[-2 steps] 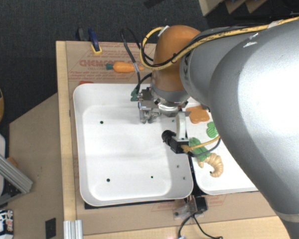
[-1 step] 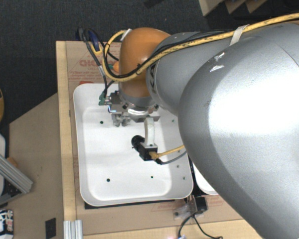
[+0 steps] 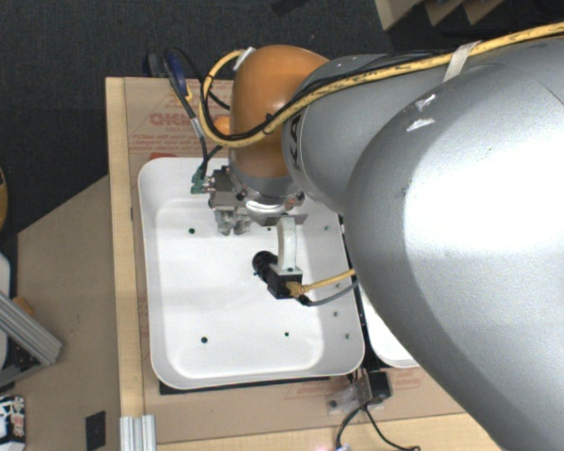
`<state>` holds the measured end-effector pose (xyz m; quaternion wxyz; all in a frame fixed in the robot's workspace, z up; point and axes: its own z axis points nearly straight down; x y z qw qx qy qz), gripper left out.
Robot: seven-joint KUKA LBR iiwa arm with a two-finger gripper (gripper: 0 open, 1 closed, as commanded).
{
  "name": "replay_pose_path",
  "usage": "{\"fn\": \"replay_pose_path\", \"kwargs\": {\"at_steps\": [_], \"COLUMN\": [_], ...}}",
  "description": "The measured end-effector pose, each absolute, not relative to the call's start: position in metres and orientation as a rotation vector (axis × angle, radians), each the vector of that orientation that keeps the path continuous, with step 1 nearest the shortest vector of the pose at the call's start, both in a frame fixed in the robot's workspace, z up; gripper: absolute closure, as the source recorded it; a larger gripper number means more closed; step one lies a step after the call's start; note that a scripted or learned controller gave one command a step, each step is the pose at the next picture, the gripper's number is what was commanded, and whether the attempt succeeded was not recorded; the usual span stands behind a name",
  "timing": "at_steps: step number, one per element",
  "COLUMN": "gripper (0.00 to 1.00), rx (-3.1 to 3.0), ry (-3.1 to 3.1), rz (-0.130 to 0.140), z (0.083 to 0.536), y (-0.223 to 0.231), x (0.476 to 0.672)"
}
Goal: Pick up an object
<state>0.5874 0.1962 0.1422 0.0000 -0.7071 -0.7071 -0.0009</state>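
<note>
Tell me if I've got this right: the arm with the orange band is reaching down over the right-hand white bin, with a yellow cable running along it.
Not quite. The camera view shows the arm reaching down over the left-hand white bin, not the right-hand one. The orange band and the yellow cable running along the arm are as you said.

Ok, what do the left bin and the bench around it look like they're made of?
The left bin looks like moulded white plastic: smooth, faintly glossy, with rounded corners and a raised rim. The bench around it looks like raw wood or fibreboard: matte tan, with red printed lettering at the top. Neither is certain from this view.
</note>
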Motion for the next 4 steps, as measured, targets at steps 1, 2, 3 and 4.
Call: {"fn": "replay_pose_path", "kwargs": {"at_steps": [1, 2, 3, 4], "gripper": [1.00, 1.00, 1.00, 1.00], "rx": [-2.222, -2.220, -2.224, -2.221], "ry": [-2.221, -2.228, -2.223, -2.213], "rz": [-0.004, -0.010, -0.008, 0.016], "z": [0.152, 0.130, 0.167, 0.101], "y": [0.196, 0.226, 0.218, 0.185], "x": [0.588, 0.666, 0.667, 0.597]}}
